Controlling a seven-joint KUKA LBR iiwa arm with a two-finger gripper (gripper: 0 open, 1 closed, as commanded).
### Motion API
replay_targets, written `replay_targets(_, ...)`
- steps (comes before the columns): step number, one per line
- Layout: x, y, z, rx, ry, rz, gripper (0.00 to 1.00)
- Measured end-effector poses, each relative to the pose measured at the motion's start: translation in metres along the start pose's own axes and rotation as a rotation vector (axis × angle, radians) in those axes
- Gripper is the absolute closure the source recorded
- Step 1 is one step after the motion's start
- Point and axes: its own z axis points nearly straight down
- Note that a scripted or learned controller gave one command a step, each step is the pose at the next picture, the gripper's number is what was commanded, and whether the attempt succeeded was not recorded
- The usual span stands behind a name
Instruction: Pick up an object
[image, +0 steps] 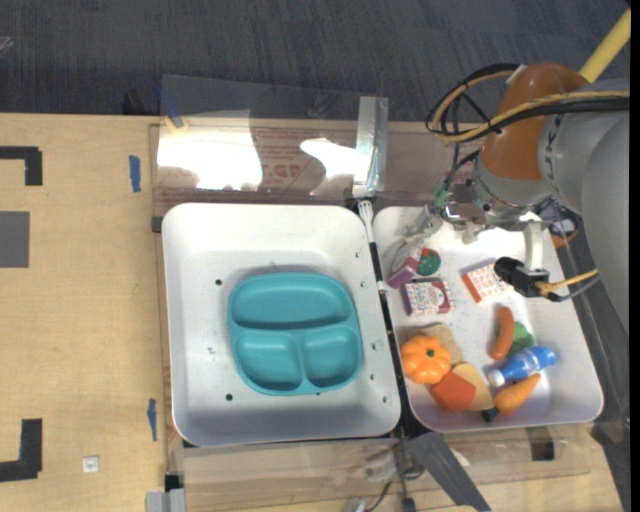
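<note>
Orange plastic shows nearest the camera: a toy pumpkin sits at the near left of the right-hand shallow white bin. A red-orange rounded toy touches it on the right. Just beside that lie an orange carrot-shaped toy and a blue plastic bottle with a white cap, close together. A little farther back, a red and orange elongated toy with a green end stands tilted above the bottle.

In the left-hand shallow white bin rests a teal plastic tray with three compartments, roughly in the middle. Both bins stand side by side on the pale wooden tabletop.

Farther back in the right bin lie a small white packet with pink print and a small red and white packet, apart from each other. Behind the white packet is a round green toy, with a purple piece just to its left, near the bin's wall.

At the far end of the right bin hangs the claw, below the arm's orange band. Whether it is wide or narrow cannot be told, and nothing is seen held in it.
</note>
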Motion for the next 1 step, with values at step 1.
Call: replay_targets(1, 0.0048, -0.0432, 0.0298, 0.044, 0.006, -0.080, 0.00)
